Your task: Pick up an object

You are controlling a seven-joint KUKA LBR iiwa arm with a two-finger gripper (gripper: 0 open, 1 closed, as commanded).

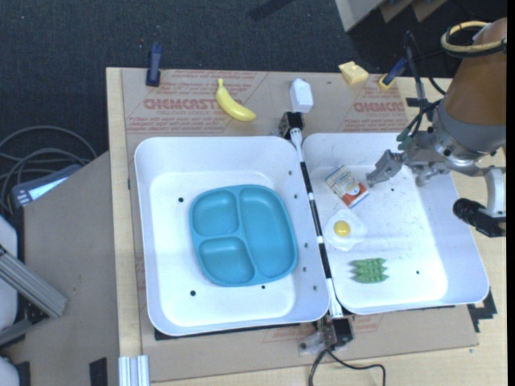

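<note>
While flat, pea pod lengthwise left-right

Robot lab: cardboard-topped bench, cables

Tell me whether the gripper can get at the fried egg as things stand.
Probably yes. The fried egg lies uncovered in the right bin, touching nothing. The gripper hangs over the same bin, with a small packet roughly between them, low enough to pass over.
</note>
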